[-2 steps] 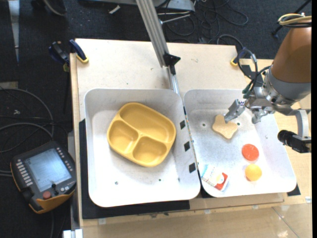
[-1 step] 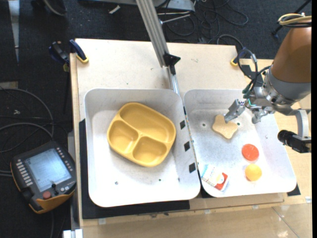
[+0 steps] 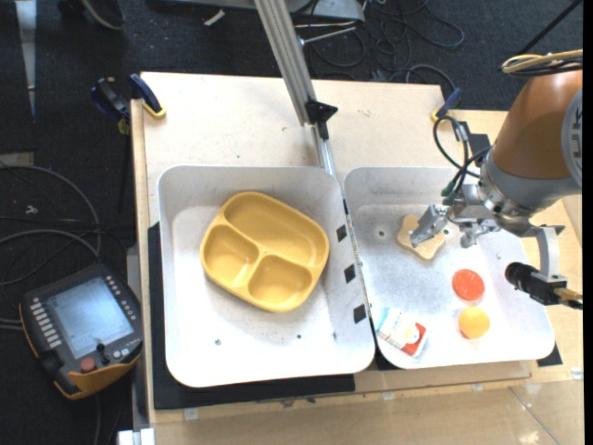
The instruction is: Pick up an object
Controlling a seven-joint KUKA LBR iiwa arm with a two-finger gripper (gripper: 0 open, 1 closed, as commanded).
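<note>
The right bin (image 3: 519, 213) holds a tan, bread-like piece (image 3: 413, 237), an orange-red disc (image 3: 468, 284), a yellow ball (image 3: 473, 323) and a white and red packet (image 3: 403, 332). My gripper (image 3: 451, 232) hangs low over the bin's upper middle and is open. Its left finger (image 3: 430, 226) overlaps the right edge of the tan piece; the other finger stands apart to the right. Nothing sits between the fingers.
In the left bin (image 3: 176, 295) lies a yellow divided plate (image 3: 265, 250). A slanted metal pole (image 3: 289, 49) rises from the ridge between the bins. A teach pendant (image 3: 82, 327) rests on the floor at the left. Cables run along the arm's wrist.
</note>
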